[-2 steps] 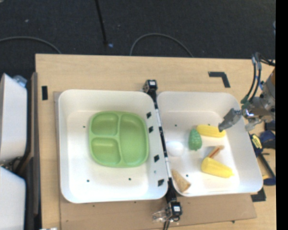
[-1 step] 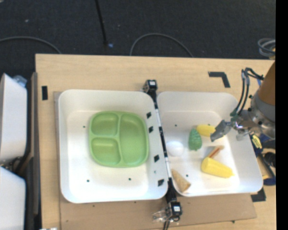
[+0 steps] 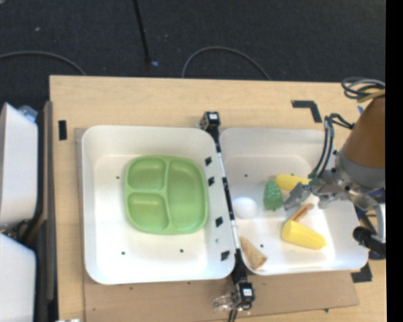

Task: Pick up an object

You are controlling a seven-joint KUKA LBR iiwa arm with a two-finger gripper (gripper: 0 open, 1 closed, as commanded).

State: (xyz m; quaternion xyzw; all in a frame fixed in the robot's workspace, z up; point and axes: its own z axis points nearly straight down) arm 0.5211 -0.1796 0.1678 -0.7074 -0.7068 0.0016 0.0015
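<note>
In the right-hand shallow white bin [image 3: 336, 263] on the table, the jaws [image 3: 301, 197] hover beside the small bumpy green plastic toy [image 3: 273, 196], their opening too blurred to tell, and the toy, probably light and stiff, looks best pinched across its narrow sides.

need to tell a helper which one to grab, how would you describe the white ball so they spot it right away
Start at the right-hand bin of the two white bins. Along its left side, near the divider, sits the white ball, just left of a green toy. It is the one round, plain white thing there; the pieces beside it are green, yellow or tan.
</note>
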